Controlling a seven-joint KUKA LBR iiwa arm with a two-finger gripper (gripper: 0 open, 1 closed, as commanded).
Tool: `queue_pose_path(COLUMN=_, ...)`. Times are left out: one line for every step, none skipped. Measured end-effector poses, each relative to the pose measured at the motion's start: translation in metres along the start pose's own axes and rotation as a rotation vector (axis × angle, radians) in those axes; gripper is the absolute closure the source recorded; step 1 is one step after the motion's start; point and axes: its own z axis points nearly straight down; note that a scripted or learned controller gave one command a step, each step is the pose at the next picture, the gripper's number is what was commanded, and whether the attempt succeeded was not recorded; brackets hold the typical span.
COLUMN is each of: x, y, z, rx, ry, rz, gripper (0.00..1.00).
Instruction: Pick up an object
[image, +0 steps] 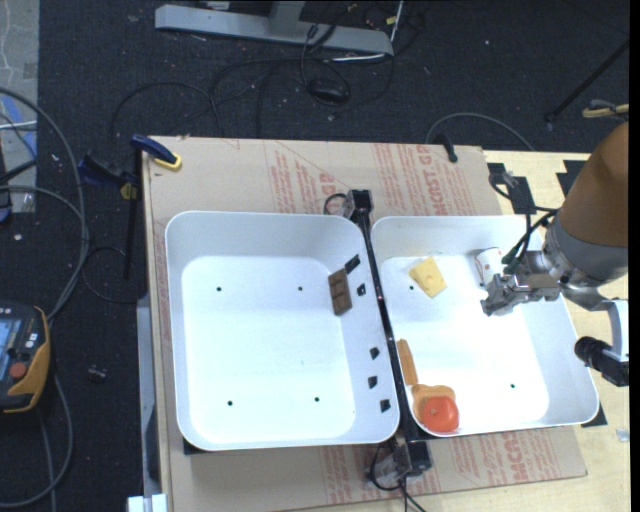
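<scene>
In the right bin (560, 400), a pale yellow block (429, 276) lies near the back left. A red-orange ball (438, 411) rests in the front left corner, touching a slim orange stick (406, 362) that runs along the left wall. A small brown block (340, 293) sits at the right side of the left bin (200, 330). My gripper (497, 300) hangs low over the right bin's back right area, to the right of the yellow block and apart from it. I see nothing between its fingers.
A white object (487, 264) sits just behind the gripper near the right bin's back wall. Black clips (375, 350) line the divider between the bins. Cables and a blue-yellow clamp (155, 152) lie beyond the bench's back edge.
</scene>
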Motion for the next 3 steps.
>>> queue_pose_path(x=0.044, y=0.002, z=-0.009, rx=0.004, ry=0.002, rz=-0.003, gripper=1.0)
queue_pose_path(x=0.094, y=0.008, z=-0.002, rx=0.005, ry=0.002, rz=-0.004, gripper=1.0)
queue_pose_path(x=0.142, y=0.009, z=0.004, rx=0.005, ry=0.001, rz=-0.004, gripper=1.0)
